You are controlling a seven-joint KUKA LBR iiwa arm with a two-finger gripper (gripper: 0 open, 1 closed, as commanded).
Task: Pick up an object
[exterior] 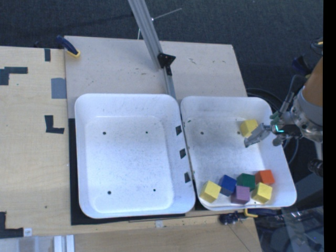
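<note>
A yellow cube [248,126] shows at the right side of the right bin [220,103], touching or just above the tip of my gripper [257,134]. The gripper reaches in from the right edge of the bin, level with the cube's lower right corner. Whether the cube is gripped or merely beside the gripper is not clear from this angle. Along the bin's front wall lie several more cubes: yellow [211,191], blue [228,184], green [245,180], purple [242,193], orange-red [265,177] and another yellow [263,192].
The left bin [79,109] stands beside the right one, sharing a middle wall. A slanted aluminium pole [143,20] with a black clamp [166,60] crosses the bench behind the bins. Cables hang at the far right near the arm.
</note>
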